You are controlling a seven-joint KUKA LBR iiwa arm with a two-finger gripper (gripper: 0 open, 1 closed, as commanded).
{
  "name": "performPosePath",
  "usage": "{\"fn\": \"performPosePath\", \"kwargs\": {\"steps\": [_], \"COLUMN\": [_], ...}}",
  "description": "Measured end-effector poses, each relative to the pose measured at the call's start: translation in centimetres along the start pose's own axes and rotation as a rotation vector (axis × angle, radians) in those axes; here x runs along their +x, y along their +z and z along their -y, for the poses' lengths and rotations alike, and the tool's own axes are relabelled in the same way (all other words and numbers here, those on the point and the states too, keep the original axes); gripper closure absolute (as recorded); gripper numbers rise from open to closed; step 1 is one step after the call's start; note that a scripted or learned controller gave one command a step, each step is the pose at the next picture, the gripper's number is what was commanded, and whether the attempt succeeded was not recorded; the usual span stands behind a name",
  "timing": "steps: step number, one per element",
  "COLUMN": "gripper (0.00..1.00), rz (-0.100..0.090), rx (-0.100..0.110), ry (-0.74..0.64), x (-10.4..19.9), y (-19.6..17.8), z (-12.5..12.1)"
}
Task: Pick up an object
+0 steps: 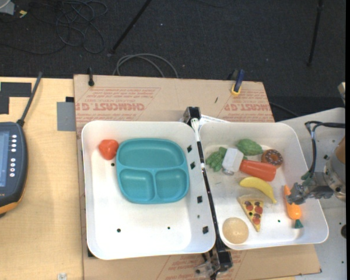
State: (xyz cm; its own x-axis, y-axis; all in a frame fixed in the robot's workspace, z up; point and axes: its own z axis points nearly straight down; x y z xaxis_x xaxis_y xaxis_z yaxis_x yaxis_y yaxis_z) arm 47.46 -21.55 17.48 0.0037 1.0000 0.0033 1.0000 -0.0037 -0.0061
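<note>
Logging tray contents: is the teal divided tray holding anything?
Empty: all three compartments of the teal tray show bare; the red tomato sits beside it.

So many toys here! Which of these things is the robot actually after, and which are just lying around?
In play, near the gripper:
small orange toy carrot
yellow plastic banana
toy pizza slice
long red toy pepper

Lying about:
teal divided plastic tray
red toy tomato
grey handheld control pad
blue clamp

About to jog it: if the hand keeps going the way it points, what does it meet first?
Probably the small orange carrot-shaped toy under the hand in the right white bin; depth is unclear from this slanted view.
</note>
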Motion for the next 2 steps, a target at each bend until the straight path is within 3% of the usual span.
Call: {"fn": "performPosePath", "kwargs": {"steps": [1,2], "gripper": [0.00,1.00], "rz": [0.000,-0.001], "rx": [0.001,0.001], "ry": [0.001,0.000], "x": [0.01,-0.10], "y": [0.05,-0.94], "z": [0.01,0.03]}}
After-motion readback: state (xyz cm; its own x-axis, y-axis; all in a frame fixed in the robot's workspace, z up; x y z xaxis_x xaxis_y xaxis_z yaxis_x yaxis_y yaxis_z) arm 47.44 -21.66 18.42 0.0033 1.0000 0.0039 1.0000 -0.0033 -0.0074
